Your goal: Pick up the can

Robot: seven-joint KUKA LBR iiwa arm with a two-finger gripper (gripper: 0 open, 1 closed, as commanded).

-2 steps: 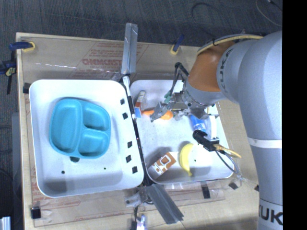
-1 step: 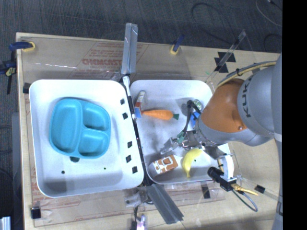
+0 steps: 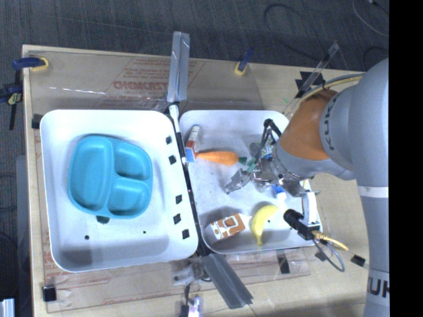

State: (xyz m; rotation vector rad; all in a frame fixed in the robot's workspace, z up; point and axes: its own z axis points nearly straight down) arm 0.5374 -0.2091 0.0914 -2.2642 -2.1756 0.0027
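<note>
a grey arm with a glossy orange band reaches from the right over the right bin, one of two shallow white plastic bins lying side by side on a pale wooden worktop. its metal fingers point down and left toward the bin's middle; whether they are open or closed cannot be told, and nothing is seen between them. the can, a short cylinder with an orange-and-white label, lies on its side by the bin's front wall, well apart from the fingers. just beside it on the right rests a curved yellow banana. a tapered orange carrot lies near the bin's left wall. the left bin holds a smooth blue plastic tray, rounded and split into compartments.
</note>
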